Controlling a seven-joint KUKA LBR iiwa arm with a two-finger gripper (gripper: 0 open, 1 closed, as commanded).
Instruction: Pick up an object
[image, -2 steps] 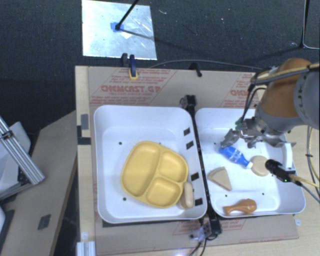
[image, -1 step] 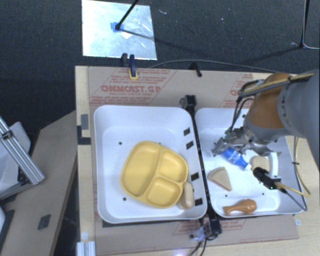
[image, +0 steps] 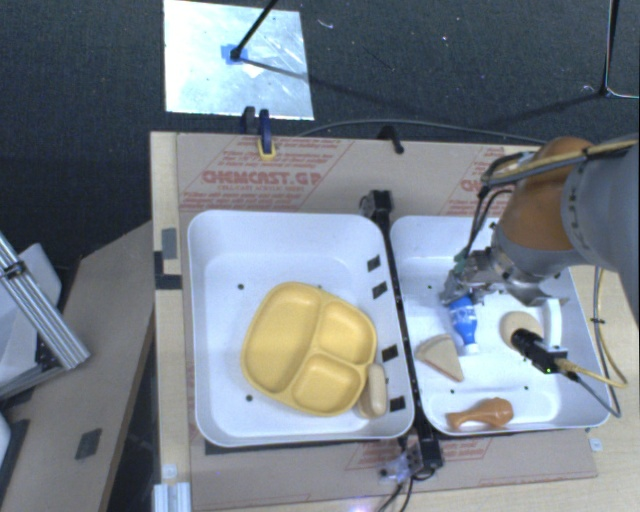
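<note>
My gripper hangs low over the right bin, reaching in from the right. Directly under its tip lies a blue and white tube, its upper end touching or hidden by the gripper. A tan wedge lies just below-left of the tube. A brown drumstick-shaped piece rests near the bin's front wall. A round beige piece sits right of the tube, partly behind the wrist.
The left bin holds a yellow divided plate with a small beige roll against its lower right edge. A black divider strip runs between the bins.
</note>
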